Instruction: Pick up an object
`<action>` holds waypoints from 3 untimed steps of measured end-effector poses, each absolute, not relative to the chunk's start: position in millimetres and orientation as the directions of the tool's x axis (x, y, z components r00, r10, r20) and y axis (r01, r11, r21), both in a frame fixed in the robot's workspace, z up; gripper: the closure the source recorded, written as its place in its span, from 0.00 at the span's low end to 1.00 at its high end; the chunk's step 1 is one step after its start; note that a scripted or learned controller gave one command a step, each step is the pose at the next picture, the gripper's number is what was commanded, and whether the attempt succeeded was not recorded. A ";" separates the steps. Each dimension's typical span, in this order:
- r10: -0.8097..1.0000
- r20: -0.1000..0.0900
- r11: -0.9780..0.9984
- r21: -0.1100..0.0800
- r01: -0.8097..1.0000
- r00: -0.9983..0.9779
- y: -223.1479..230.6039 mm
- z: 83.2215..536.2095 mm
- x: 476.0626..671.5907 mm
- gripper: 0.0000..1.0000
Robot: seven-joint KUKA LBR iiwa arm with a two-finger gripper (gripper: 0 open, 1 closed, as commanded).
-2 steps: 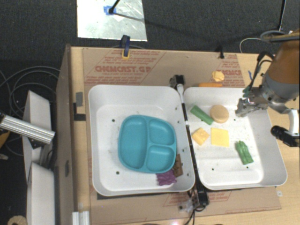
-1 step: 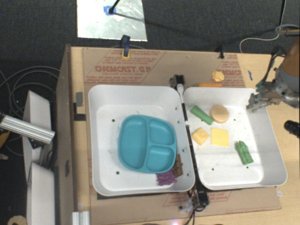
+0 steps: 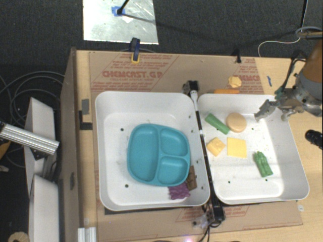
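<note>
In the right-hand white bin [image 3: 298, 183], nearest the camera, there's a knobbly green pickle-shaped piece [image 3: 262, 164] lying roughly front to back. Just behind it sit a flat yellow square slab [image 3: 236, 147] and a small yellow wedge [image 3: 216, 146], then a round tan bun-like piece [image 3: 235, 121] with a smooth green stick [image 3: 217, 123] angled beside it. The bun is my guess for easiest target, down-left of the gripper [image 3: 272, 109], which hovers over the bin's far right rim, prongs spread, nothing in them.
</note>
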State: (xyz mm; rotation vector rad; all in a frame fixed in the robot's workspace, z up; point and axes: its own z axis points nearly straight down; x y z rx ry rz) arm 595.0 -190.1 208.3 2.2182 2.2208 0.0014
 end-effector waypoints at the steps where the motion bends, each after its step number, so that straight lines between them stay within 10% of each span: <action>1: 1.000 0.000 -0.002 -0.002 1.000 0.002 -207.2 81.0 548.8 0.00; 2: 1.000 0.001 0.000 -0.002 1.000 0.000 -197.2 83.9 513.1 0.00; 3: 1.000 -0.001 0.001 0.005 1.000 -0.001 -197.7 95.3 516.1 1.00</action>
